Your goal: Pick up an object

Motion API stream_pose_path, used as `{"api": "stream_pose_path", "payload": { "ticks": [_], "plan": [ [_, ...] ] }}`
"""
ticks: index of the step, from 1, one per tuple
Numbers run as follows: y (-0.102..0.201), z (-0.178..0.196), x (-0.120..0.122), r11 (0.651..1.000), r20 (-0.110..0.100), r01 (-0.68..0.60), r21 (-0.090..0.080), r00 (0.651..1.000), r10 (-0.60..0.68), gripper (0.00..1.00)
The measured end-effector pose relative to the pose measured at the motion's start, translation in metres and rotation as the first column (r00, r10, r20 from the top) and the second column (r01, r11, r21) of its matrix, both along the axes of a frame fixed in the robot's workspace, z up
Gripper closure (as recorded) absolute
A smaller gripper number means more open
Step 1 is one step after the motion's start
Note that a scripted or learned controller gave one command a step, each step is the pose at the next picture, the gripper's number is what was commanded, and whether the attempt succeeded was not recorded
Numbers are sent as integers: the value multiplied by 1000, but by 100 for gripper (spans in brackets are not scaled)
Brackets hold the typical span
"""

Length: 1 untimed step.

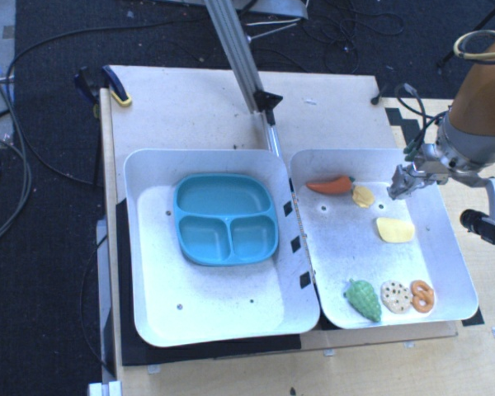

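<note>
Two shallow white bins sit side by side on the bench: the left bin (148, 304) carries a blue divided tray (227, 219) near its middle, and the right bin (445, 254) carries all the loose objects. An orange carrot-like piece (330, 186) lies along the right bin's far edge near its far-left corner, its long axis running left to right, with a small yellow piece (363, 195) just beside its right end. A larger pale yellow piece (395, 230) lies toward the middle of the bin, nearer its right edge. Along the near edge sit a green leafy piece (364, 299), a round speckled cookie (395, 297) and a pretzel (422, 295), close together in a row. The gripper (398, 185) hangs over the far-right part of the right bin with nothing visible between its fingers; whether they are spread or closed cannot be told at this size. The relation that matters is this: the small yellow piece lies just to the left of the gripper, and the larger yellow piece lies just toward the bin's near edge from it, almost directly below in the view. Both are near, the near-edge row is well apart. The larger yellow piece, lying clear of its neighbours, looks the easier target, and a short descent would likely reach it.
</note>
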<state>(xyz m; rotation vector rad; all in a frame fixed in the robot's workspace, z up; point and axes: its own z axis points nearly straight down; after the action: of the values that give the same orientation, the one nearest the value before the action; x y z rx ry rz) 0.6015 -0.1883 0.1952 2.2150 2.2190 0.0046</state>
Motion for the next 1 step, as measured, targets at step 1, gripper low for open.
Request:
{"api": "stream_pose_path", "payload": {
  "ticks": [1],
  "plan": [
    [5, 48, -5, 1000, 0, -1, 0, 1000, 1, 100]
  ]
}}
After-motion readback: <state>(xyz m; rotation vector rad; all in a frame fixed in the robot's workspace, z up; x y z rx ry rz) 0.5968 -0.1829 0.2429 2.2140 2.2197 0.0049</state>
